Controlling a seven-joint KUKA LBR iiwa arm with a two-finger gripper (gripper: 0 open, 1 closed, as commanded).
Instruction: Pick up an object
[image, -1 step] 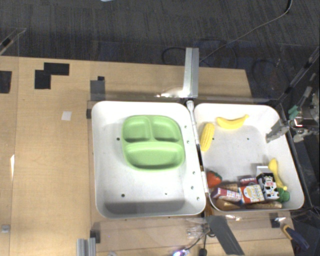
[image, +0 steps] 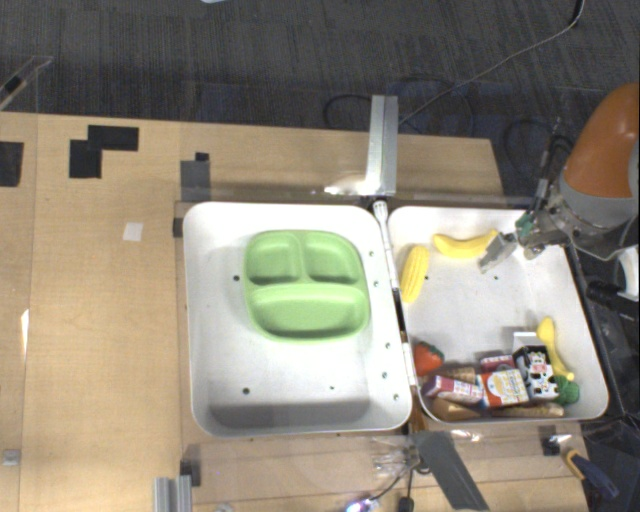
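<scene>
Nothing lifted yet. Two-finger gripper (image: 507, 246) low in the right-hand shallow white bin (image: 500, 310), just beside the curved yellow plastic banana (image: 462, 245). Finger state unclear; grasp and lift both left.

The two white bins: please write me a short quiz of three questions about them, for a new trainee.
1. True or false: the green tray lies in the left bin.
2. Which is nearest the hand? A. banana B. corn cob C. snack packets
3. Complete: the corn cob lies beside the right bin's ____ wall.

Key: 1 true; 2 A; 3 left.
</scene>
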